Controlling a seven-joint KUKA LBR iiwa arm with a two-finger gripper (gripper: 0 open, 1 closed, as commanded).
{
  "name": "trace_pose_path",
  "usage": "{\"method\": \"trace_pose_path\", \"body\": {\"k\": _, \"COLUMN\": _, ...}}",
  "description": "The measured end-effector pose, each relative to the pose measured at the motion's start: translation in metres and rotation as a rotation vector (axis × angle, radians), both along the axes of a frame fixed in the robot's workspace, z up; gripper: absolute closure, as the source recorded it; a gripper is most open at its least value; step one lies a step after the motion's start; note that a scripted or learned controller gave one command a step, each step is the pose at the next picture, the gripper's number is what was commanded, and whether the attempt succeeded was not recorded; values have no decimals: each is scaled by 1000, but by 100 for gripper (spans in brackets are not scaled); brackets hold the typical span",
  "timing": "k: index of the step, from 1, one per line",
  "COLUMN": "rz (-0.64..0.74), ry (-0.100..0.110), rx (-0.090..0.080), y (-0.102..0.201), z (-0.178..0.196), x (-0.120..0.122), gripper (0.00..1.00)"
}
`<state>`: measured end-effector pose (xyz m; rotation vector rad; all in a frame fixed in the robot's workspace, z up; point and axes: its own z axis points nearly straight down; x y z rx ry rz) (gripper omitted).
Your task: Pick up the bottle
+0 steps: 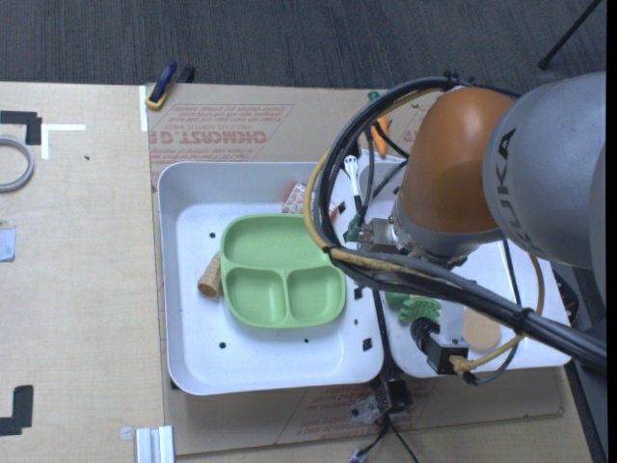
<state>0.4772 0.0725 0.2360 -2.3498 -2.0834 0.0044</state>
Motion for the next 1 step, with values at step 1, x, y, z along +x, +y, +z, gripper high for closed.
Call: {"method": "trace_pose_path", "body": {"k": 1, "rz": -148, "ry": -1, "rx": -1, "y": 81, "z": -15, "x": 0, "gripper": 100}}
